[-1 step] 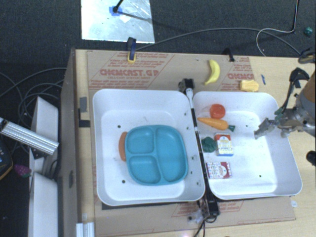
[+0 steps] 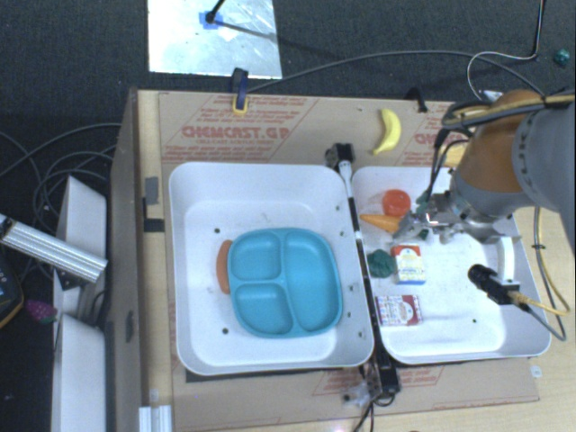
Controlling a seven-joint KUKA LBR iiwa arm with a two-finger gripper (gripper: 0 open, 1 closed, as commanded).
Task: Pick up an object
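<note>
The gripper (image 2: 430, 216) hangs low over the upper left part of the right bin (image 2: 468, 336); whether the jaws are wide, narrow or closed on anything cannot be told from this view. Just left of the jaws lie a round red-orange object (image 2: 396, 202) and, below it, an orange carrot-shaped piece (image 2: 379, 222). Below these lie a dark green lump (image 2: 381, 263) and, touching its right side, a small white carton with an orange mark (image 2: 409, 264). Nearer the front of the same bin lies a flat red and white packet (image 2: 398, 310). The grey arm (image 2: 504, 165) enters from the right. The left bin (image 2: 202, 241) holds a blue divided plate (image 2: 284, 280), with an orange sausage-shaped item (image 2: 222, 265) against its left edge. A yellow banana (image 2: 389, 130) rests on the cardboard-covered surface (image 2: 270, 129) behind the bins.
</note>
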